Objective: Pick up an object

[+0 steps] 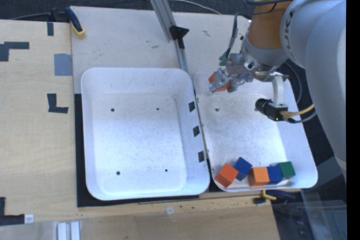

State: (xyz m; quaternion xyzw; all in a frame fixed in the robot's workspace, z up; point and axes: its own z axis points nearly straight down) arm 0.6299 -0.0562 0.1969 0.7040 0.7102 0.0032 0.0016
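Left bin (135,132): shallow, glossy white plastic, rounded corners, speckled floor. Right bin (253,132): same make. Gripper (224,82) hung over its far left corner, orange-red parts at the tip; finger opening could not be told. Along the near rim sat matte cubes: orange cube (226,174), blue (243,166), orange (259,176), blue (275,173), green cube (287,169).
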